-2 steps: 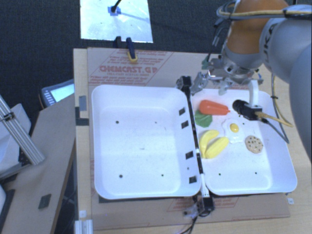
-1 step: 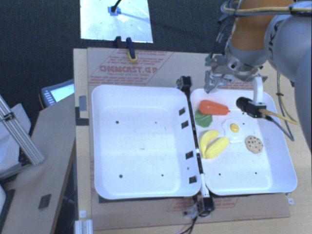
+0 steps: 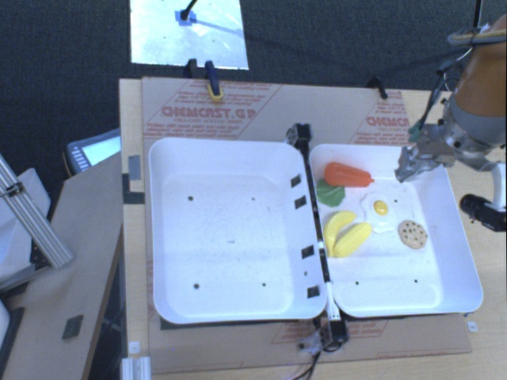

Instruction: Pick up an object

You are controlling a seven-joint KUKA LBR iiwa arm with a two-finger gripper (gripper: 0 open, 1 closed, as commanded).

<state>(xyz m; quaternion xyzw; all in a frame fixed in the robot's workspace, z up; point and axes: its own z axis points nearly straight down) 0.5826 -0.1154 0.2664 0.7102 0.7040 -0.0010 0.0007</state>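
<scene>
The gripper [image 3: 409, 170] hung over the right bin [image 3: 444, 291], its grasp impossible to tell; a fried egg [image 3: 379, 209] lay at its seven o'clock.

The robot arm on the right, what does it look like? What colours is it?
The arm is thick and rounded, grey metal with a wide orange band above the wrist. At its end sits a small, boxy grey hand with darker metal parts. A thin dark cable runs along its side. The picture is too blurry to make out any markings.
</scene>
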